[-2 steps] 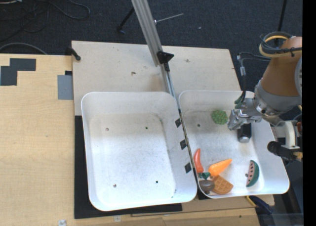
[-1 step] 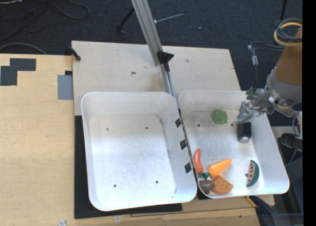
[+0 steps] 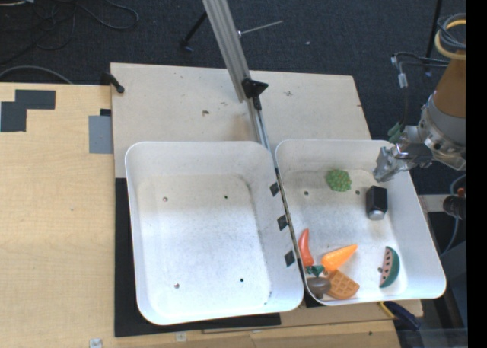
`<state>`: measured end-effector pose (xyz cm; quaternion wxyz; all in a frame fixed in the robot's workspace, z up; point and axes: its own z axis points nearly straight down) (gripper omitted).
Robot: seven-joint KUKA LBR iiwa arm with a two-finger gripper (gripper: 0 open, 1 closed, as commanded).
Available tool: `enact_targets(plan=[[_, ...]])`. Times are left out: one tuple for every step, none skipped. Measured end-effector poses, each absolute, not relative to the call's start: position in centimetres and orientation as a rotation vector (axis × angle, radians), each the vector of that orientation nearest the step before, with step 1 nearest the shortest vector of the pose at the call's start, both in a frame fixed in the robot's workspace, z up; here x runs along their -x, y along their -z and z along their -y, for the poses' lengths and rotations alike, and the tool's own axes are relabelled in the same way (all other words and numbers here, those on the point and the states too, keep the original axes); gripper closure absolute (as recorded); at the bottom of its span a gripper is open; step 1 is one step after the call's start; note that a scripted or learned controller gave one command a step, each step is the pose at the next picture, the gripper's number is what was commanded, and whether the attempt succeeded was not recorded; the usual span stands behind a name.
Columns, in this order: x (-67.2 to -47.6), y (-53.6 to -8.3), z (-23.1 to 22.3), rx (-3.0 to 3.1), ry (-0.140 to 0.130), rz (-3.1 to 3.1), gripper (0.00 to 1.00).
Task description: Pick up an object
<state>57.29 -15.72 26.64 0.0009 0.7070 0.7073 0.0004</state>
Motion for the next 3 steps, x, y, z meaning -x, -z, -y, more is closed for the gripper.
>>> enact_targets(plan=[[-58.2,-25.3,10.2,-2.22,0.001,-2.23,1.0],[-59.1,-24.0,4.7,-2.221,0.003,-2.23,1.0],[-61.5,-23.4,0.5,-2.219,0.0,-2.227,1.0]])
